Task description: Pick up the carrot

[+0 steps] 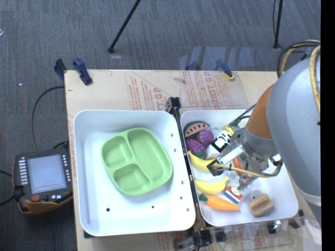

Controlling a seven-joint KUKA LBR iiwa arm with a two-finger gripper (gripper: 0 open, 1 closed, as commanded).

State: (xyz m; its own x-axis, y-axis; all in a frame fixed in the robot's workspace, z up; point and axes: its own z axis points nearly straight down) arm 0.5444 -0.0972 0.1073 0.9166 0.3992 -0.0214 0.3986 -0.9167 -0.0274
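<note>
Carrot (224, 203) lies nearly level, tip pointing right, below gripper (243, 184); gripper's state unclear.

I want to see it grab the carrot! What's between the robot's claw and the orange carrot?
In the camera view, a small red, white and blue box sits between the gripper and the orange toy carrot.

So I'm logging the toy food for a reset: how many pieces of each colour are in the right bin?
Yellow: 2, both bananas
Purple: 2, grape bunch and a rounder purple piece
Orange: 1, carrot
Tan: 1, bread roll
Green-rimmed: 1, watermelon slice
Total: 7 that I can count; the gripper may hide more.
</note>
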